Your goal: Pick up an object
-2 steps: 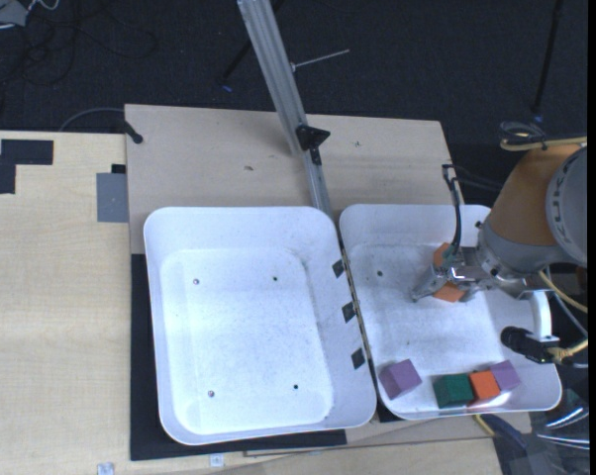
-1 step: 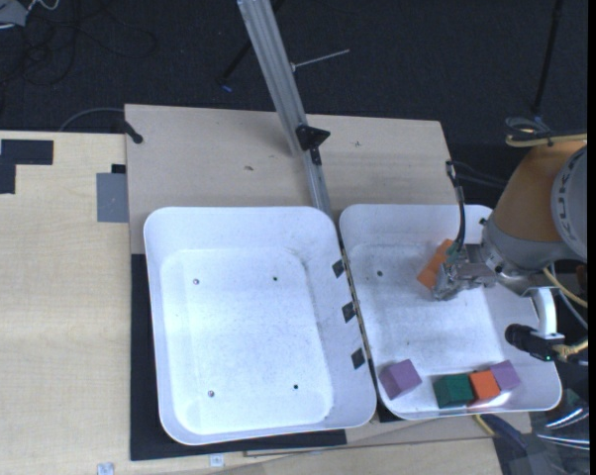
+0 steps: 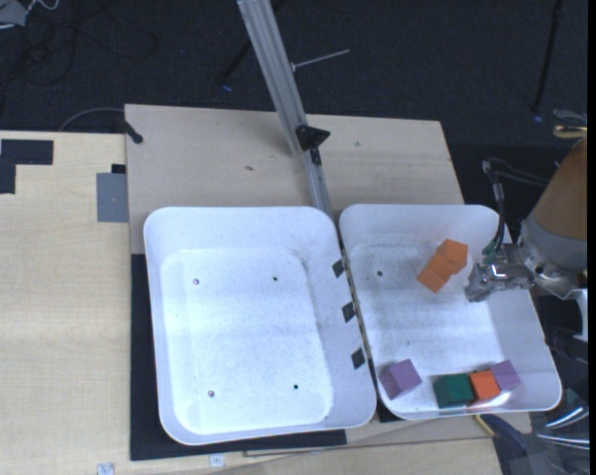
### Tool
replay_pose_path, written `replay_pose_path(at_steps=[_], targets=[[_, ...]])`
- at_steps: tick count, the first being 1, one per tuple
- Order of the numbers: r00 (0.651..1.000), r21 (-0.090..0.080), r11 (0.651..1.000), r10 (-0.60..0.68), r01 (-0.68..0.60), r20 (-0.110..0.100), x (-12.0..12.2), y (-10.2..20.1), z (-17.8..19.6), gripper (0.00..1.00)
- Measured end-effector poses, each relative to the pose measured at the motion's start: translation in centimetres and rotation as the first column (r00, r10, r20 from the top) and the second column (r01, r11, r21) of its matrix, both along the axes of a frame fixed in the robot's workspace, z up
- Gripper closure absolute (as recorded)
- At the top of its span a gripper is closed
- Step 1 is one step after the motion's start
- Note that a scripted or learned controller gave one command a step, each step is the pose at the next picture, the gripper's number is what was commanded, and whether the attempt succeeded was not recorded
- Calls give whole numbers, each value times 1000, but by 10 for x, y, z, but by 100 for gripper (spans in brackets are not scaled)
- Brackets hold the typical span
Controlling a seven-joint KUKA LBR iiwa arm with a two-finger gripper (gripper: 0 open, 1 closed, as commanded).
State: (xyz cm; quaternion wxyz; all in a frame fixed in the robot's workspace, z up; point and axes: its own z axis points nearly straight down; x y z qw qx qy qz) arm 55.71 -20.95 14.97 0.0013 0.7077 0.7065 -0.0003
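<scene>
From above, the right bin (image 3: 521,310) serves as the landmark: an orange block (image 3: 444,264) lies tilted on its floor toward the far side, and along its near wall sit a purple cube (image 3: 400,376), a green block (image 3: 453,390), a small orange cube (image 3: 485,384) and a second purple cube (image 3: 506,374), the last three packed close together. The gripper (image 3: 479,287) hangs at the bin's right side, just beside the orange block and apart from it, with nothing visibly in its grasp; whether it is released or clenched cannot be told from this slant. The left bin (image 3: 169,236) adjoins the right one across the shared divider. The likeliest target is the orange block, and its tilt is the risk: a descent slightly off to the right could clip its edge and shove it away rather than straddle it. Closeness to the bin's right wall could also foul the approach.
</scene>
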Motion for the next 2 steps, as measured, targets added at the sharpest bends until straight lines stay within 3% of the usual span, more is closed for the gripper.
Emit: replay_pose_path(at_steps=[1,2], targets=[[1000,3,1000,1,-1,-2,-28,1,38,100],[1000,4,1000,-1,1,-4,-28,0,36,0]])
